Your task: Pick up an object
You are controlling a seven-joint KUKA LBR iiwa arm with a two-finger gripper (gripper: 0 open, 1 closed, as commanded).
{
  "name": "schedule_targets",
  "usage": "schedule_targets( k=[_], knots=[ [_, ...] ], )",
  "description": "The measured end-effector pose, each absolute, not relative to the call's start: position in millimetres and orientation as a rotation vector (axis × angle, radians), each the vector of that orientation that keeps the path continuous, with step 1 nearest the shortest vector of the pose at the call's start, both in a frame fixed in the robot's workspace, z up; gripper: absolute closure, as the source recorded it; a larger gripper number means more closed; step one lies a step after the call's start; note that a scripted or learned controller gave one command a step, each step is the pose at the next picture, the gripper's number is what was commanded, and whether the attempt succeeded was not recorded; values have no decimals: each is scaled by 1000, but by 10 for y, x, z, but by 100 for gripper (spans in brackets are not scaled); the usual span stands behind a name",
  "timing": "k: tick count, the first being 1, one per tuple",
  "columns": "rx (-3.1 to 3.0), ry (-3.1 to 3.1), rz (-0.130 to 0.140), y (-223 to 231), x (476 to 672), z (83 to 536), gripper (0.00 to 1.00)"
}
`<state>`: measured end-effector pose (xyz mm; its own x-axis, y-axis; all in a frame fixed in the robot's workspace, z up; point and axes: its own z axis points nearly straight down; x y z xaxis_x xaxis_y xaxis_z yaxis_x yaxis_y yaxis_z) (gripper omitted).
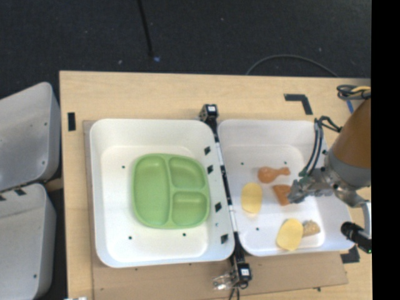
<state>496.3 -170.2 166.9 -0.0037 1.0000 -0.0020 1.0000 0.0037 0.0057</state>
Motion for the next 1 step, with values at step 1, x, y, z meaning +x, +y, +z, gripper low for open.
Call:
schedule_targets(
  k=[1],
  knots=[
    [2214, 2220, 4, -1731, 4984, 2100, 100]
  ],
)
